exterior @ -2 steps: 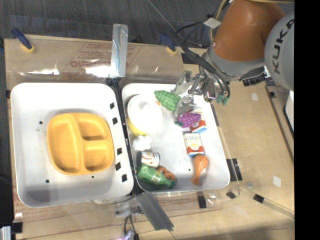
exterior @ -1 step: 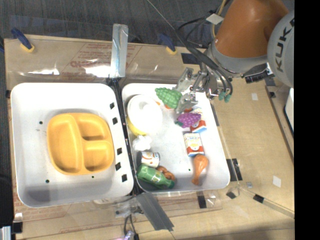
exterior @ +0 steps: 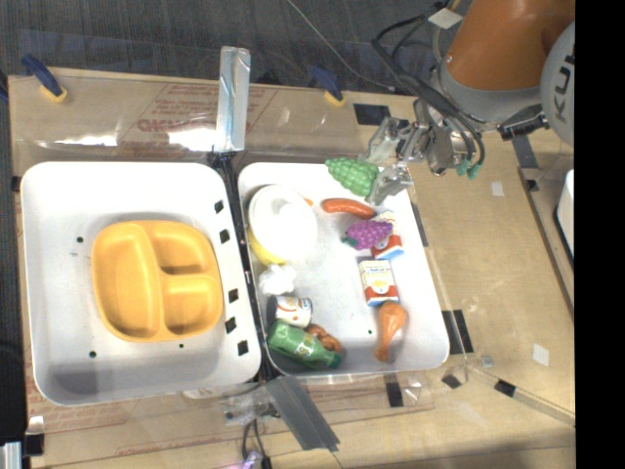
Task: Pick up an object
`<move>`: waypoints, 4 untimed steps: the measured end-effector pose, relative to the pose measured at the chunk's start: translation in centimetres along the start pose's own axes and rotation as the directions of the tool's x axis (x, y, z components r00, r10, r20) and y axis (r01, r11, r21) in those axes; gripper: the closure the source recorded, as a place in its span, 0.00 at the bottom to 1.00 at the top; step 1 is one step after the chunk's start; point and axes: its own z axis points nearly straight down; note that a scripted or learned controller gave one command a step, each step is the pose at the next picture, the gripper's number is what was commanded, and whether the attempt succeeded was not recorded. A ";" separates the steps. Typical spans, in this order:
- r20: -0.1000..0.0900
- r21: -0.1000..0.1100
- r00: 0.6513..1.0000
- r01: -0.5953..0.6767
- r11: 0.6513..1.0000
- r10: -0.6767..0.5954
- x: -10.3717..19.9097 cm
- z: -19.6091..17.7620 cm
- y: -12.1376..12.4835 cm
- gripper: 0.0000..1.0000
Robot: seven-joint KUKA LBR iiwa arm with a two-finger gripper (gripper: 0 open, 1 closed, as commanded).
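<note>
The gripper (exterior: 391,169) hung over the upper right corner of the right bin (exterior: 430,306), beside the green toy (exterior: 352,174); whether it was open or closed could not be told. A good pick required centring over the toy and descending clear of the red sausage (exterior: 347,206).
</note>
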 end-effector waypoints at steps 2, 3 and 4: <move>0.003 0.000 1.000 0.026 1.000 -0.026 -0.8 -0.7 -0.8 1.00; -0.002 0.000 0.985 -0.174 0.985 0.174 4.7 0.5 -2.3 1.00; -0.011 -0.002 0.983 -0.181 0.984 0.181 6.0 12.7 2.0 1.00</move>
